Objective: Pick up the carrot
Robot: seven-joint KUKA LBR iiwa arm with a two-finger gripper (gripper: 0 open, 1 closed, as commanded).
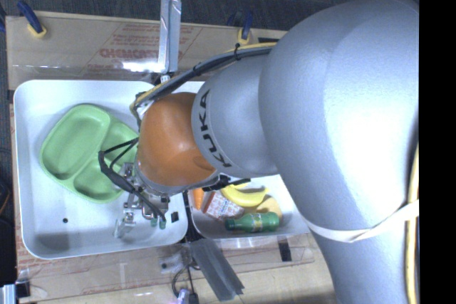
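Grey arm (335, 124) overhangs both bins; its end effector (135, 213) sits low in the left bin (43, 238) beside the green tray (78, 146), finger state indeterminable.

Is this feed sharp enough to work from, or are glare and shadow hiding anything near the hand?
Camera view: the arm looms large and soft, masking much of the right bin; the hand is small and slightly blurred over the left bin, a soft shadow beneath; the arm's shell shines mildly.
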